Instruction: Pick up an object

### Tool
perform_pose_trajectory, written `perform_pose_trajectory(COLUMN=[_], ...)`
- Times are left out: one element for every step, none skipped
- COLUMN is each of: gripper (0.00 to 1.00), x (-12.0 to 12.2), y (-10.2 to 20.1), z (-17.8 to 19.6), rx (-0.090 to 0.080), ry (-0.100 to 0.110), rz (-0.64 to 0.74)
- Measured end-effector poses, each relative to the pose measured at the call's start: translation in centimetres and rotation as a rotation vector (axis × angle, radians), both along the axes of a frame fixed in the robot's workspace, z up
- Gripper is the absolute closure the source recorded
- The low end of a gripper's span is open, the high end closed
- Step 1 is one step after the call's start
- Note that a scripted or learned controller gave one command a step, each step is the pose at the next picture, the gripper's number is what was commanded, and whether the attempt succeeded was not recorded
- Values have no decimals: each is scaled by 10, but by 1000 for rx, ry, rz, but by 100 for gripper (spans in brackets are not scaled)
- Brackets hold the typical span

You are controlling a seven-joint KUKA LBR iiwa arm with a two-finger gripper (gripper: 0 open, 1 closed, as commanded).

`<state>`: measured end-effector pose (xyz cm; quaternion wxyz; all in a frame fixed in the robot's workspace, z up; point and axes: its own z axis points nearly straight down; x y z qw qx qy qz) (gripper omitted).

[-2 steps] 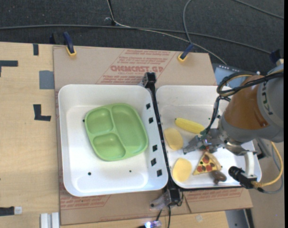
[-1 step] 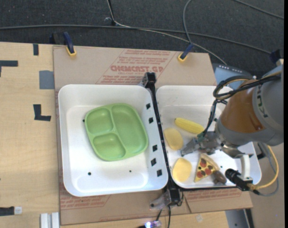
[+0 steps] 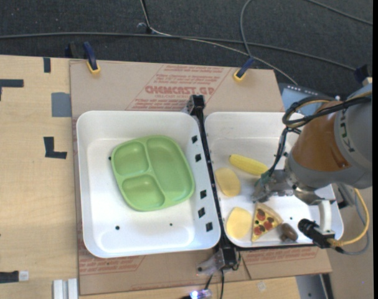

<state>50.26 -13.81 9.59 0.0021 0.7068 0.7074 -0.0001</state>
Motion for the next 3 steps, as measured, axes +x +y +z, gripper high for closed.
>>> perform_pose_trajectory(gripper=[100,100,100], x=[5,7,8], y=[6,7,7], z=[45,108,148], rx=[3,2,2], ry=[0,-1,0], rz=[1,1,1])
